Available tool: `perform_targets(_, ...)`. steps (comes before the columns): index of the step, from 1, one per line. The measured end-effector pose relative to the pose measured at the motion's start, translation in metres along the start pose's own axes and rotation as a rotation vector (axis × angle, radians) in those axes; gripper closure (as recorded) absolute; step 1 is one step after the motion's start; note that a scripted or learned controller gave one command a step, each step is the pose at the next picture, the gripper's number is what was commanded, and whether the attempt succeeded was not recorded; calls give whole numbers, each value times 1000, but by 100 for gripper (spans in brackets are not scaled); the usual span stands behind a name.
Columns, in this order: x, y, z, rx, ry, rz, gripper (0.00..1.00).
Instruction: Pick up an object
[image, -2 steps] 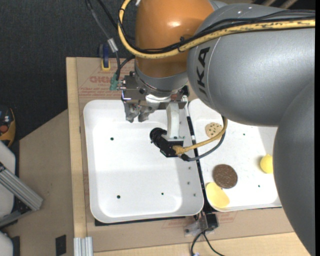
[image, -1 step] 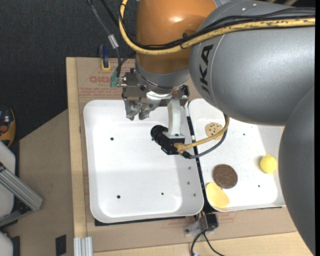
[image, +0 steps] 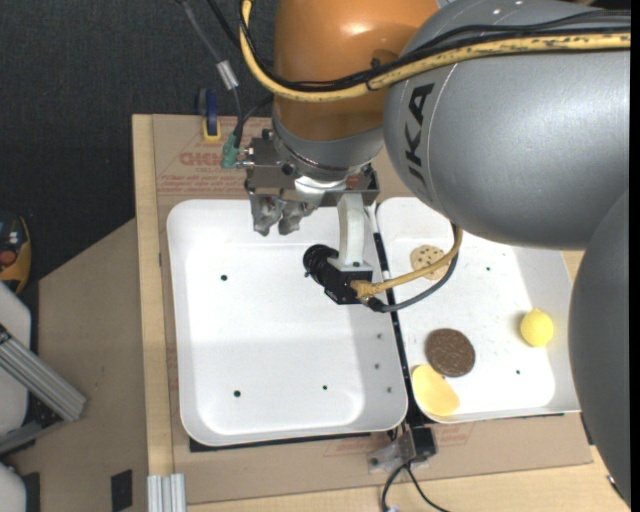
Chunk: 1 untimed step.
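Note:
My gripper (image: 278, 222) hangs over the far edge of the left bin (image: 280, 400), its two short grey fingers pointing down with a small gap and nothing between them. The objects lie in the right bin (image: 500, 405): a brown round disc (image: 450, 352), a pale yellow piece (image: 435, 391) against the bin's near left corner, a yellow ball-like object (image: 537, 327) near the right side, and a tan speckled cookie (image: 427, 255) partly hidden behind a cable. All of them are well to the right of the gripper.
The big grey arm with its orange band (image: 340, 50) covers the top and right of the view and hides the far part of the right bin. A black fitting (image: 328, 272) with a yellow cable hangs over the ridge between the bins.

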<state>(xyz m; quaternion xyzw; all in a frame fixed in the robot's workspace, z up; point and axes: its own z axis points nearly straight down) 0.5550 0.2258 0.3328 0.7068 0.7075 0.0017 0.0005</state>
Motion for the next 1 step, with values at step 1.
perform_targets(1,0,0,-10,-1,1,0,100)
